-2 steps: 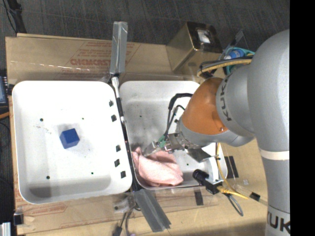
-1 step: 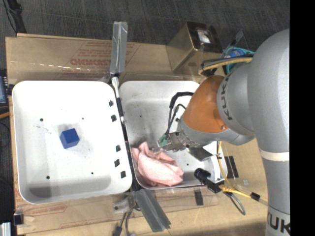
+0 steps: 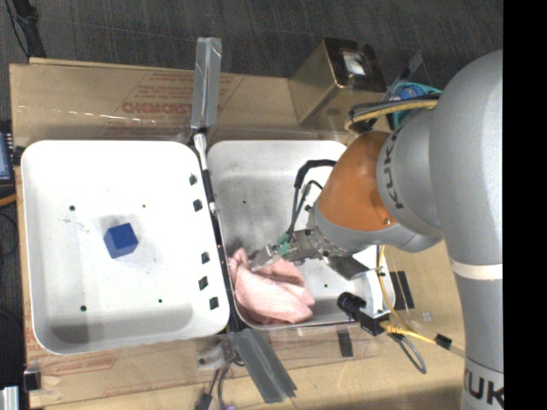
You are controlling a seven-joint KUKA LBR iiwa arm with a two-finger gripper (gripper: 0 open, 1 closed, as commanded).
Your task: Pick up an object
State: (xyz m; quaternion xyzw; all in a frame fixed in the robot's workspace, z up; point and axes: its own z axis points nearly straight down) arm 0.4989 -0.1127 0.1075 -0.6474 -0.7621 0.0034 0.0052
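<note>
Lying crumpled in the right bin [image 3: 256, 165], the pink cloth [image 3: 269, 293] touches the end effector [image 3: 285, 250], grip state unclear.

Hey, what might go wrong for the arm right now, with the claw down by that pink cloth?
The pink cloth is soft and bunched against the right bin's near wall, so the claw may pinch only a fold and drop it. Working that close to the divider, it might also bump the wall.
</note>
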